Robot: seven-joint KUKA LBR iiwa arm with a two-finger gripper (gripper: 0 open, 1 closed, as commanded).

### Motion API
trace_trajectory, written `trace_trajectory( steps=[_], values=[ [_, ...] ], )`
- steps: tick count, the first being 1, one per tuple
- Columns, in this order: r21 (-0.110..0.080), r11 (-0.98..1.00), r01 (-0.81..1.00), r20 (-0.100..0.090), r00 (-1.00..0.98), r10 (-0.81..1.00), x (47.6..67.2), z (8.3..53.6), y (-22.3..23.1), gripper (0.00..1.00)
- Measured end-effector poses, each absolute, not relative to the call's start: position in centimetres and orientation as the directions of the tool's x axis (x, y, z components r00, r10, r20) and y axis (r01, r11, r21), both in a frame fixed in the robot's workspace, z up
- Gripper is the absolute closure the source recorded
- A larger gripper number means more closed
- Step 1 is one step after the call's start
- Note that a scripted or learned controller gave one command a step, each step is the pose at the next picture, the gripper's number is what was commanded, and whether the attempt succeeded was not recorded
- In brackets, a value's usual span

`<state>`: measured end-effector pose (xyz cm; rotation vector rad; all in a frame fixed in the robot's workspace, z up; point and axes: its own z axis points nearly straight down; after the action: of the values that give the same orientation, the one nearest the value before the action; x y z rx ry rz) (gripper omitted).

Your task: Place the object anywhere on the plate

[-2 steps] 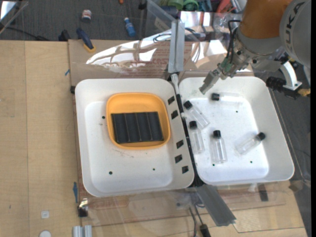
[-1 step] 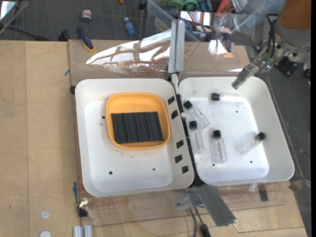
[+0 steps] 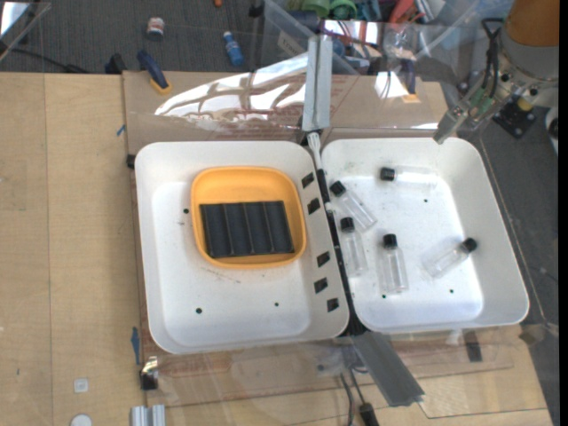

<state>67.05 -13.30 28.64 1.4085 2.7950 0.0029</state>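
Vials lie scattered in the right bin [image 3: 497,282]; we judge the capped vial [image 3: 446,257] the likely pick, its long axis slanting up-right. Our pincer [image 3: 454,121] hovers above the bin's far rim, its opening beyond our telling. Leftward waits the yellow plate [image 3: 209,189].

Arm [image 3: 532,11] enters at top right corner of camera view, orange band uppermost, grey wrist section below it. Cables and small fittings cluster around wrist. Pincer [image 3: 446,130] angles down and leftward from wrist, tip at upper right, raised. Finger gap too small to judge.
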Motion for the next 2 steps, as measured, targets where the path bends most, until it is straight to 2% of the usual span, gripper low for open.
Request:
trace_trajectory(
  steps=[1,2],
  values=[
    [0.003,0.793,0.610,-0.008,-0.792,0.610,66.9,39.1,-18.7,1.00],
    [0.001,0.907,0.421,-0.010,-0.907,0.421,65.8,43.6,-22.4,1.00]
  ],
)
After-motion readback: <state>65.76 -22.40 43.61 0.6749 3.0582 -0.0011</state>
